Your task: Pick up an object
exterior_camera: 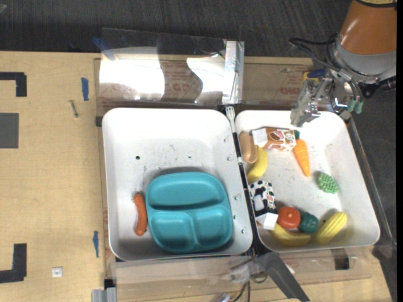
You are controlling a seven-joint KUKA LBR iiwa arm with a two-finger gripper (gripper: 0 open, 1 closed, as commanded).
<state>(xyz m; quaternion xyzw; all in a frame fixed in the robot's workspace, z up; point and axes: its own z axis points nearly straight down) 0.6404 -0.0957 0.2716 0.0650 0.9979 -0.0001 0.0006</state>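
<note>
The two shallow white plastic bins sit side by side on the bench. The left bin (119,131) carries a large teal plastic tray with three compartments (187,211), and a small orange-red sausage-shaped toy (140,214) lies just beside the tray's left edge. The right bin (352,162) holds the smaller toys, so it is the likely place for the pick.

The grey arm with its orange band (371,17) hangs over that bin's far right corner, and the metal two-finger gripper (308,113) hovers above the bin's far edge. Its fingers point down with nothing seen between them; whether they stand wide or narrow I cannot tell.

Nearest below the gripper are a small orange-and-white printed carton (278,138) and, just right of it, a plastic orange carrot (302,156), lying lengthwise and apart from its neighbours. The carrot looks the soundest target: free on both flanks, narrow enough to straddle. A good approach would come straight down with the fingers set across its width, near the thick end.

Poorer choices are a yellow banana (258,163) pressed against the left wall, and the crowded near corner, where a red tomato (289,218) touches a dark green round toy (308,223) and a yellow corn cob (332,226). A small green knobbly toy (327,182) lies alone and is a fair second choice.
</note>
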